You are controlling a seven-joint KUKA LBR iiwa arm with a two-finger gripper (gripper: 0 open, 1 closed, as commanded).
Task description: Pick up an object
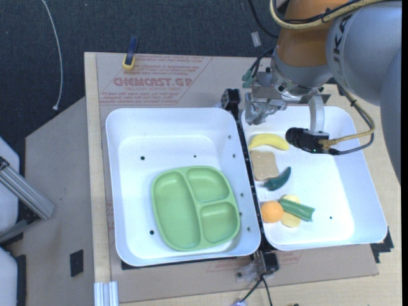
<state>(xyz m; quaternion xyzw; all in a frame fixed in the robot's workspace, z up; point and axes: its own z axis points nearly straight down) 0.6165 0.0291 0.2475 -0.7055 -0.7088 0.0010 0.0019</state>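
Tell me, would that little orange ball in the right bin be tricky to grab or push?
Probably a bit. The orange ball looks round and smooth, so a push would likely send it rolling. It sits touching the yellow piece with the green piece alongside, near the bin wall, so fingers may struggle to close around it. It looks like a small toy, probably light.

Tray (191,209) in L bin (127,164), food (274,177) R.

Grey arm (373,43), orange band (black cables).

Red lettering "CHEMCAST GP" printed on the brown protective paper sheet (159,81) beneath the bins; smaller lines unreadable.
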